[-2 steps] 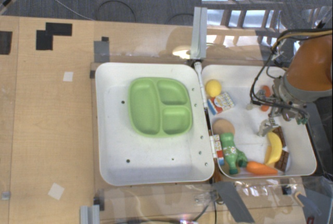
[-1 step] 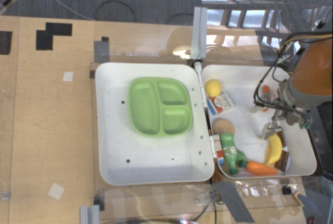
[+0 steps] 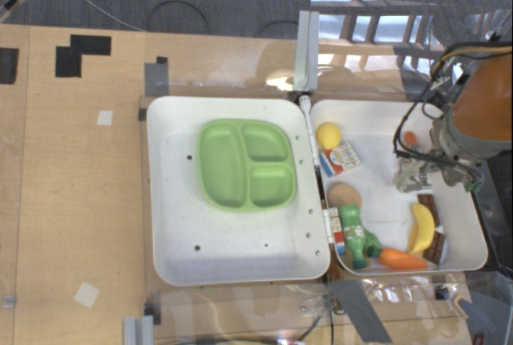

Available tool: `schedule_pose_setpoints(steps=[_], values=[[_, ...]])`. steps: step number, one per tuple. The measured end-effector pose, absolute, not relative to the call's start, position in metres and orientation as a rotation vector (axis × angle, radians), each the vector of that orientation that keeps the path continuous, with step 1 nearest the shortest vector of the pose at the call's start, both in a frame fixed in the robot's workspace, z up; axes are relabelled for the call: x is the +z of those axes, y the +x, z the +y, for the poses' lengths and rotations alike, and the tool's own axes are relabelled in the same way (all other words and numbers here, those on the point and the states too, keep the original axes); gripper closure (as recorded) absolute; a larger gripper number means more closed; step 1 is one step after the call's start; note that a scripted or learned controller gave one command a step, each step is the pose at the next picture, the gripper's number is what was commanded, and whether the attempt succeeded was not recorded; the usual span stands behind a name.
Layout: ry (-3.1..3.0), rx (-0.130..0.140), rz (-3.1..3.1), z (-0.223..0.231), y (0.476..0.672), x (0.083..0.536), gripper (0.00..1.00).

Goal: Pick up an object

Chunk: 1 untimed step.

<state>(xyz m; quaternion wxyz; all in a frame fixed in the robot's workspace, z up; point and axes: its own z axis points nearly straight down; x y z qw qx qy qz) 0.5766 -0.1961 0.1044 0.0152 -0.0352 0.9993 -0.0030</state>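
Note:
My gripper [image 3: 414, 176] hangs over the right part of the right bin [image 3: 377, 120], under the orange band of the arm [image 3: 484, 103]. Just below it lie a yellow banana [image 3: 422, 228] and a brown chocolate bar [image 3: 427, 204]. A small red-orange piece [image 3: 409, 139] shows just above the gripper. Further left in this bin are a yellow lemon [image 3: 327, 135], a small white carton [image 3: 340, 159], a tan egg-shaped object [image 3: 345, 195], a green toy [image 3: 357, 233] and an orange carrot [image 3: 403, 259]. I see nothing held in the gripper.
The left bin [image 3: 176, 239] holds a green divided plate [image 3: 247, 164]. A metal frame [image 3: 369, 22] stands behind the right bin. Black cables [image 3: 417, 115] loop off the arm near the wrist. Wooden bench surface [image 3: 72, 175] stretches to the left.

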Motion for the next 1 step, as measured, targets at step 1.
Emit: schedule_pose_setpoints(steps=[1], values=[[-0.111,-0.009,3.11,-0.1959,0.5764,0.1039,0.0]])
